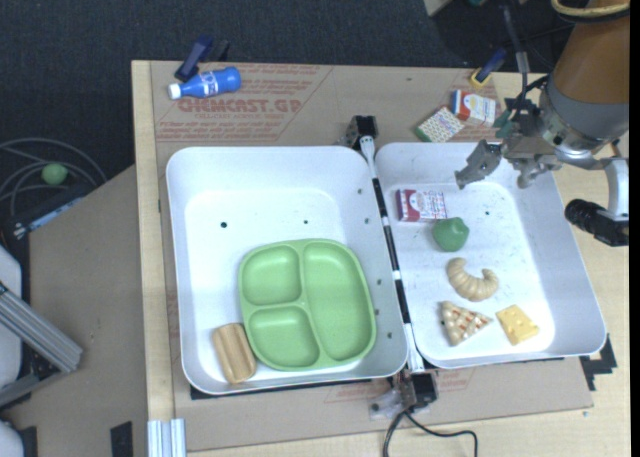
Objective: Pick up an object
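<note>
The robot's gripper (pixel 497 167) hovers over the far end of the right bin (pixel 560 275), its fingers (pixel 472 173) spread apart and holding nothing. Just below it lies a small red-and-white carton (pixel 420 205), flat, long axis running left to right; its print is too small to read. Nearer the camera sit a green pepper (pixel 451 234), a croissant (pixel 472 280), a pizza slice (pixel 462 323) and a cheese wedge (pixel 517 324). The left bin (pixel 200 195) holds a green divided tray (pixel 304 303). The table (pixel 300 105) bears partly legible red lettering.

Claw (pixel 497 171) above right bin (pixel 560 245) (food inside)
</note>
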